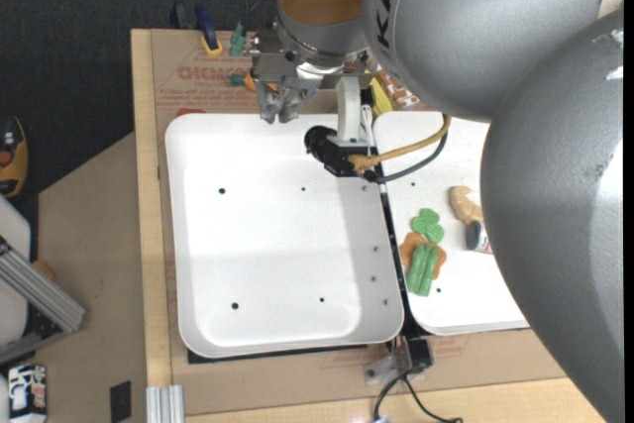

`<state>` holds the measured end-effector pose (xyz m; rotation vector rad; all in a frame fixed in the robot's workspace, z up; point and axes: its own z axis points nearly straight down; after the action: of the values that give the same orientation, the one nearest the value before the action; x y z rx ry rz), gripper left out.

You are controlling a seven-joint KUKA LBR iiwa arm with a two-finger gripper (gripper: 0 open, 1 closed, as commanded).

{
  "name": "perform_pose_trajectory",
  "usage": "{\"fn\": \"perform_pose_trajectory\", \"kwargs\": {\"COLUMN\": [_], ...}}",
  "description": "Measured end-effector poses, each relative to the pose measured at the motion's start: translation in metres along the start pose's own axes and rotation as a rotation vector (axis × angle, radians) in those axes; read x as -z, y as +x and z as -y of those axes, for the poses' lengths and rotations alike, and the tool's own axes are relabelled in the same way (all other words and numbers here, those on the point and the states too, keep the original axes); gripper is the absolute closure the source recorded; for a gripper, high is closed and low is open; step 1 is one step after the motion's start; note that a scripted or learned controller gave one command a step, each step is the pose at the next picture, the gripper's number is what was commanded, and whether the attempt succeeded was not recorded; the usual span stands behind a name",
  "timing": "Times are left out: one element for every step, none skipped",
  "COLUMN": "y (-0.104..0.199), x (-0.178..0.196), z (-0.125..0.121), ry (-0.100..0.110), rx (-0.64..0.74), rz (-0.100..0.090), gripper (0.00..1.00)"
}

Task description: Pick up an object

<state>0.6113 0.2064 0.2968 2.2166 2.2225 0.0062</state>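
- gripper (280, 104) hangs over the far rim of the left bin (267, 243), near its back edge. fingers look narrow, close together, nothing seen between them.
- pickable stuff sits in the right bin (466, 312): green toy (424, 258) with an orange piece under it near the divider side, tan object (463, 203) and small grey object (475, 235) just beside that, partly cut off by the arm.
- step in hand, as i read it: get over a target. the gripper is well apart from all of them, so it needs to cross the divider first.
- green toy looks the easiest: it lies long and flat, so close across the short side.
- edges: toy lies near the bin wall, so watch finger clearance on that side. black cable mount (332, 152) sits by the divider.
- room: left bin floor is open; right bin is crowded by the arm.
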Motion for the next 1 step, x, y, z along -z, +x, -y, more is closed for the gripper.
{"fn": "perform_pose_trajectory", "kwargs": {"y": [0.0007], "x": [0.0103], "z": [-0.0003], "ry": [-0.002], "rx": [0.001], "rz": [0.000], "gripper": [1.00]}}
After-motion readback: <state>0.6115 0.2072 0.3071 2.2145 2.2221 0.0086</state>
